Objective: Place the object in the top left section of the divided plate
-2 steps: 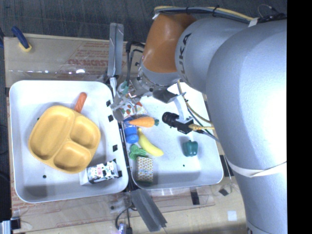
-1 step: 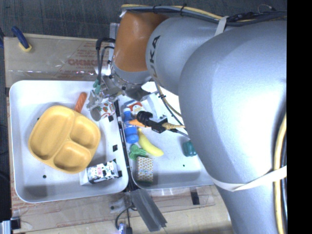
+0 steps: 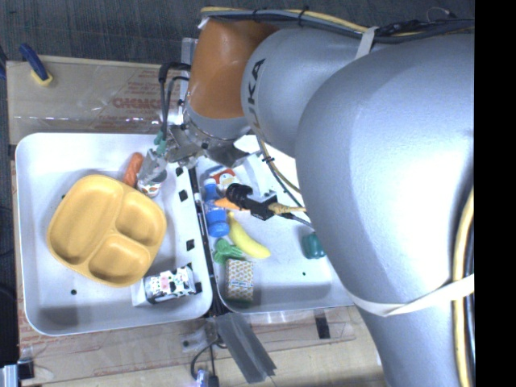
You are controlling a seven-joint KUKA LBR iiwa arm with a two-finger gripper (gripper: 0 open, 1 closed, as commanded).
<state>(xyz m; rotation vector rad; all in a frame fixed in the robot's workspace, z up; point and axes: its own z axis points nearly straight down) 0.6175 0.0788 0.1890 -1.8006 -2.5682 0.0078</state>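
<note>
The gripper (image 3: 155, 170) hangs over the left bin (image 3: 32, 216), just beside the yellow divided plate (image 3: 105, 228); its jaw state cannot be told. An orange object (image 3: 133, 168) lies touching the plate's upper right edge, beside the gripper.

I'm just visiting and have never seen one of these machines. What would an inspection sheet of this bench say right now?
Surface: two white bins side by side, left bin, right bin, on a bench.
Job's things: yellow divided plate in the left bin; small orange object beside its upper edge, by the gripper.
Clutter: milk carton below the plate; banana, blue bottle, patterned block, teal piece in the right bin.
Grippers: gripper low over the left bin's upper right; fingers unclear.
Cables: black cables at the wrist.
Surroundings: blue clamp at the bench's top left.
</note>
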